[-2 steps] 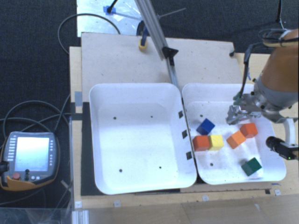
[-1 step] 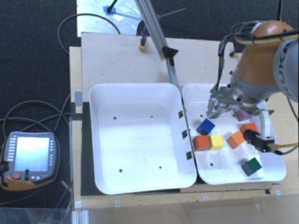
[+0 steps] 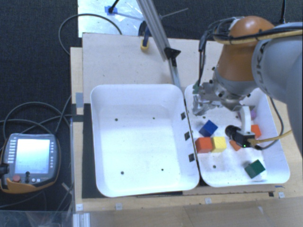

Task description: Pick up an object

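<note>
While the pincer (image 3: 200, 106) hangs over the right bin (image 3: 222, 175), just beyond the blue cube (image 3: 208, 127) on its far side, I see nothing carried in it, and from where I stand I cannot tell how far open it is. Nothing has been lifted yet.

The blue cube looks like the likeliest pick, since it lies nearest the pincer. It sits flat on the bin floor, turned cornerwise to the wall that divides this bin from the left bin (image 3: 142, 141). Just on the near side of the blue cube sits an orange cube (image 3: 203, 145), with a yellow cube (image 3: 219, 144) touching it. A green cube (image 3: 255, 168) stands alone, well apart from the blue cube, toward the near outer corner. A small orange block (image 3: 256, 130) lies across from the blue cube, toward the outer wall.

To do this well, I reckon the arm should first shift until the pincer is centred over the blue cube, not over its far corner. The wrist should turn so the pincer closes on two flat faces, because a squeeze across the corners would likely spin the cube away. It should come straight down and go low enough to grip the sides well below the top edge. The dividing wall and the orange cube are both close to the blue cube, so the pincer needs to stay clear of them on the way down. If that looks too tight, the green cube is the easier choice, with open floor all round it.
</note>
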Robot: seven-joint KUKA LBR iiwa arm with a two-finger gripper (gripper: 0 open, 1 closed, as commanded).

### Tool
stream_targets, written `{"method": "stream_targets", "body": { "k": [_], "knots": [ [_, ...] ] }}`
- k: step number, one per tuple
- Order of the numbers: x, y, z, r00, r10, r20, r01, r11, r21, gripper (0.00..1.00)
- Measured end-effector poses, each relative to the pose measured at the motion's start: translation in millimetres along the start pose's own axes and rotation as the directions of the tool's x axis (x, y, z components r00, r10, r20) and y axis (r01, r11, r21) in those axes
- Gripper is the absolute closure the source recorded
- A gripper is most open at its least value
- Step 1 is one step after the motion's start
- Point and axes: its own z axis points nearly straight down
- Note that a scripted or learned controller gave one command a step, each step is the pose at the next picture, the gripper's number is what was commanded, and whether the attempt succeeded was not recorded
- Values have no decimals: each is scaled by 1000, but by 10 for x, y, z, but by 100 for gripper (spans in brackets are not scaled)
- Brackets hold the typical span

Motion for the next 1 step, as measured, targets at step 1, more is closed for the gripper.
{"method": "stream_targets", "body": {
  "k": [1],
  "knots": [
    [548, 197, -79, 1000, -1, 1, 1, 1000, -3, 100]
  ]
}}
